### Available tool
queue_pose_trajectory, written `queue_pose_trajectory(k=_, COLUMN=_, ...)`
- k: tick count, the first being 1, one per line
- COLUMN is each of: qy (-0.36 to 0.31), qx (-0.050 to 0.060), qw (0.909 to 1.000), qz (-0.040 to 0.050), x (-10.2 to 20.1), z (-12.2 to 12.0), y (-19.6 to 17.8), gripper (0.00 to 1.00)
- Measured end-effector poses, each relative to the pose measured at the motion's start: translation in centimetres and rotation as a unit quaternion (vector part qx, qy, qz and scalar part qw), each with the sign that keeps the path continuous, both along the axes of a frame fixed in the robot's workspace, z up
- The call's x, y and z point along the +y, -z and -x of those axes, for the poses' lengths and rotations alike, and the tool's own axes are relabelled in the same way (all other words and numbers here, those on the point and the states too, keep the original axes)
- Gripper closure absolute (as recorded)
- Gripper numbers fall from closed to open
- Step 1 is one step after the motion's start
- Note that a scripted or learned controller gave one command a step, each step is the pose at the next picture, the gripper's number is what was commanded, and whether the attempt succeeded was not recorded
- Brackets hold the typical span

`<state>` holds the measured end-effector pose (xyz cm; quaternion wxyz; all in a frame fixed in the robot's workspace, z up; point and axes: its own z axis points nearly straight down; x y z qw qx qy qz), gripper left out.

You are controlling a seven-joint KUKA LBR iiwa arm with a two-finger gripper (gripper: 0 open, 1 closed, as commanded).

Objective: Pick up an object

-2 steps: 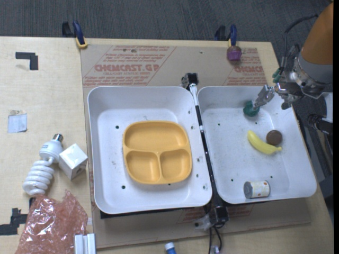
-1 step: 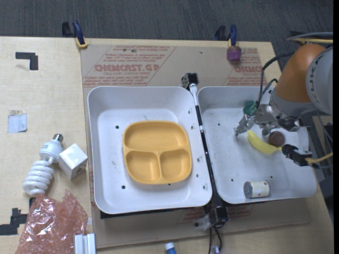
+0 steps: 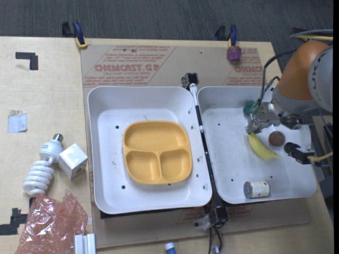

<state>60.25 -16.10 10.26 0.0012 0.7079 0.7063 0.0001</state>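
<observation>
The claw hangs just above the banana; we cannot tell its state. Our pale wood surface bears two bins over dark carpet.

There's the arm, a rounded grey shell with a broad, glossy orange band swelling out like a dome. Black cables loop off its side, thin and dark. Below the band sits the wrist, a cluster of pale metal parts. The hand is silvery metal, with a small teal-green piece beside it.
</observation>
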Motion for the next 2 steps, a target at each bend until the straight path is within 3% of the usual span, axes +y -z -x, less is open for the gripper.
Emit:
queue_pose_trajectory(k=1, qy=0.000, qx=0.000, qw=1.0000, qz=0.0000, x=0.0, z=0.0, y=0.0, gripper=0.00)
queue_pose_trajectory(k=2, qy=0.000, qx=0.001, qw=1.0000, qz=-0.0007, x=1.4, z=7.4, y=1.0, gripper=0.00)
